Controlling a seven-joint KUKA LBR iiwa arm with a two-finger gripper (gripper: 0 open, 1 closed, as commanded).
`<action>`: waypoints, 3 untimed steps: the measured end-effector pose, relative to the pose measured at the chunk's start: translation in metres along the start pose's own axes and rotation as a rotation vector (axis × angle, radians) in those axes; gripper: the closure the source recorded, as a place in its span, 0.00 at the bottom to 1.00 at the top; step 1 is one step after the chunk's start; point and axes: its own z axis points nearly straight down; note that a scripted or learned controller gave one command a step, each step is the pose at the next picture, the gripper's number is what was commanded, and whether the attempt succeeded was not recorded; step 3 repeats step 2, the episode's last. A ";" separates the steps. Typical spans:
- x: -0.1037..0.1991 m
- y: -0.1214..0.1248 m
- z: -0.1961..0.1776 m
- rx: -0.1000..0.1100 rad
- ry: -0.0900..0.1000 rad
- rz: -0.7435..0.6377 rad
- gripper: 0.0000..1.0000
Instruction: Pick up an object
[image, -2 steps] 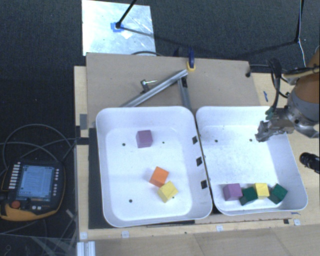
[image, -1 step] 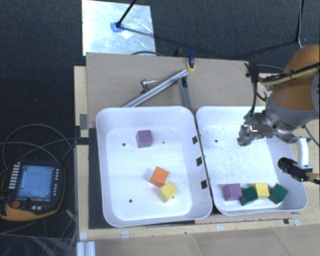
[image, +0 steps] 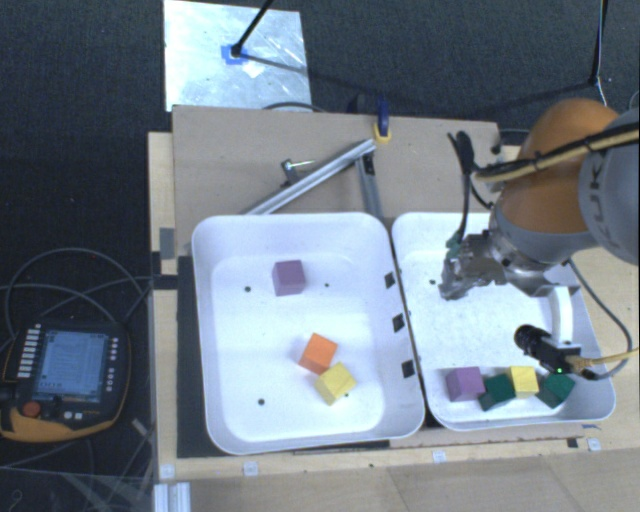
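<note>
You had the left bin (image: 215, 400), frame centre, holding a purple cube (image: 289, 277), an orange cube (image: 318, 352) and a yellow cube (image: 336, 383). The right bin (image: 430, 330) held a purple block (image: 464, 383), two green blocks (image: 495, 391) and a yellow block (image: 524, 379) along its lower edge, with the gripper (image: 455, 283) over its upper part, gripping nothing

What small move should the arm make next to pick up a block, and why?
Probably move the gripper toward the near edge of the right bin and lower over the purple block. It hangs above bare floor, and that bin's blocks lie along that edge.
</note>
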 end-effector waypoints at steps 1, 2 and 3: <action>0.061 -0.010 -0.003 0.000 0.001 -0.001 1.00; 0.114 -0.009 0.006 0.001 -0.001 0.000 1.00; 0.114 -0.009 0.006 0.001 -0.001 0.000 1.00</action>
